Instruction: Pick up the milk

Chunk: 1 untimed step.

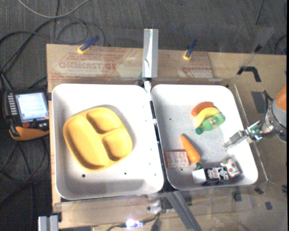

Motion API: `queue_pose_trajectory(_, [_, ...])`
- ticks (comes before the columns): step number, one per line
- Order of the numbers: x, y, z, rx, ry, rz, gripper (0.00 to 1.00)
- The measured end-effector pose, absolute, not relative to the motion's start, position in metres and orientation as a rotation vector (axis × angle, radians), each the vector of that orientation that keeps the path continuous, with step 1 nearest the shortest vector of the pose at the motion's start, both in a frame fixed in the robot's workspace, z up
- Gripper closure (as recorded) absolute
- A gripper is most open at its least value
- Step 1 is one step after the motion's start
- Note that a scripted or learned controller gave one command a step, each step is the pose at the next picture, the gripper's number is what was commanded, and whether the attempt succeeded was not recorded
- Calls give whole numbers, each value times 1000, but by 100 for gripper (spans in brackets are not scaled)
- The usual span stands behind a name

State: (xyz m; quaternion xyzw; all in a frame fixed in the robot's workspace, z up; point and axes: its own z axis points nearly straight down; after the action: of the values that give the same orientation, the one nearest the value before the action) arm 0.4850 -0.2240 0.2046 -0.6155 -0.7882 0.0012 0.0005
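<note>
The milk is a small carton with black and white cow patches. It lies on its side in the near right corner of the right bin. My gripper hangs over the bin's right edge, a little beyond the carton and to its right, and does not touch it. The grey arm with its orange band comes in from the right.
In the right bin a carrot and a red and white packet lie just left of the milk. A green bottle with yellow and orange fruit sits farther back. The left bin holds a yellow sectioned plate.
</note>
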Motion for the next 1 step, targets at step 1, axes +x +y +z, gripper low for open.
queue_pose_trajectory(1, [487, -219, 95, -1808, -2570, -8, 0])
